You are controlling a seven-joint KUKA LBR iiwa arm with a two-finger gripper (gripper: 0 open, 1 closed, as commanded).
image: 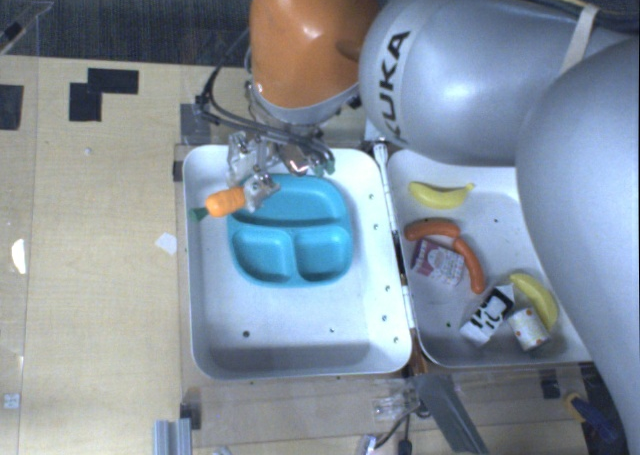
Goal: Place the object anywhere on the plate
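Carrot (222,203) hangs at the blue plate's (295,233) upper-left rim, seemingly pinched in my jaws, though I can't tell for sure. If I release here, I think it could tip off into the left bin (300,348).

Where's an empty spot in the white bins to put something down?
The left bin has bare floor below the blue plate. Its top left is crowded by the claw and carrot. The right bin is packed with bananas, sausage and small packets.
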